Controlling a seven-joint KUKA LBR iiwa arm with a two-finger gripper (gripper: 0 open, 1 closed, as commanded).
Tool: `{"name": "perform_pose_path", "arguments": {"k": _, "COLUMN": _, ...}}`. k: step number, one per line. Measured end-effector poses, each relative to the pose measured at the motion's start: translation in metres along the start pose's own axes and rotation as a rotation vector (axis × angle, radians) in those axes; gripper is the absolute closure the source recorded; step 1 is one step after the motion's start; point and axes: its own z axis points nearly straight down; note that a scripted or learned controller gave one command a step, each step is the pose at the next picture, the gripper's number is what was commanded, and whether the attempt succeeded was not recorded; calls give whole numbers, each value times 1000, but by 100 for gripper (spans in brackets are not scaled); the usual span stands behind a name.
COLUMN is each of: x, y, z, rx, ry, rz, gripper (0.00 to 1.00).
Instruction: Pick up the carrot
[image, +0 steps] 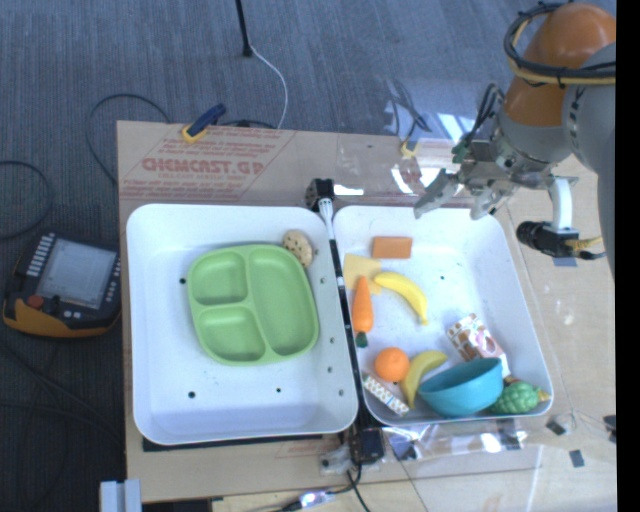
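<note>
- Two-finger metal gripper (457, 196) on the grey arm with the orange band (548, 70) hangs over the far rim of the right-hand shallow white bin (524, 290); fingers look spread apart, nothing between them.
- Small orange toy carrot (362, 305) lies in that bin against its left wall, long axis running roughly near-to-far, just beside a pale yellow wedge (358, 268) and near a yellow banana (404, 295).
- Likely light, rigid plastic, smooth and tapered, so prone to slip.
- Best hold: across the thicker middle, fingers straddling its width; the wall alongside crowds one finger.
</note>
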Motion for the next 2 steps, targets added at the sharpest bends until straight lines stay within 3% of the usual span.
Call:
{"name": "perform_pose_path", "arguments": {"k": 1, "x": 34, "y": -45, "z": 122, "rx": 11, "ry": 2, "rz": -129, "gripper": 0}}
{"name": "perform_pose_path", "arguments": {"k": 2, "x": 40, "y": -55, "z": 144, "rx": -10, "ry": 1, "rz": -7, "gripper": 0}}
